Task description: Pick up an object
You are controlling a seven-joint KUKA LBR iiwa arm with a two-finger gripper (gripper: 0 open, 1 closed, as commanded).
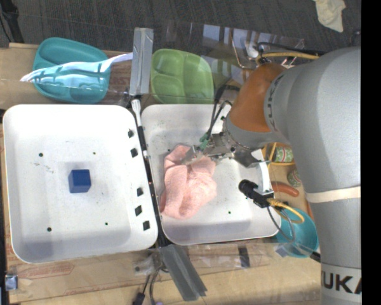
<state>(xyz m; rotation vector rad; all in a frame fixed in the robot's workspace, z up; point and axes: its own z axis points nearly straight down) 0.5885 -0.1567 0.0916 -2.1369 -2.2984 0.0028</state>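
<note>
We see even, bright light; the white bins (pixel 70 234) glare slightly, and edges look perhaps a little soft.

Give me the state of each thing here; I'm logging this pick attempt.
Crumpled pink cloth: bunched in the right white bin, its upper edge at the claw.
Small blue cube: resting alone on the left white bin floor.
Claw: down at the cloth's top edge; grip unclear.

The large, smooth, rounded grey metal arm housing (pixel 327 138) carries a glossy orange band (pixel 254 103) above the wrist. A pale seam ring encircles the housing at 4 o'clock. White "KUKA" lettering (pixel 341 283), partly cropped, sits at 5 o'clock. Thin dark cables (pixel 219 107) run beside the wrist.
</note>
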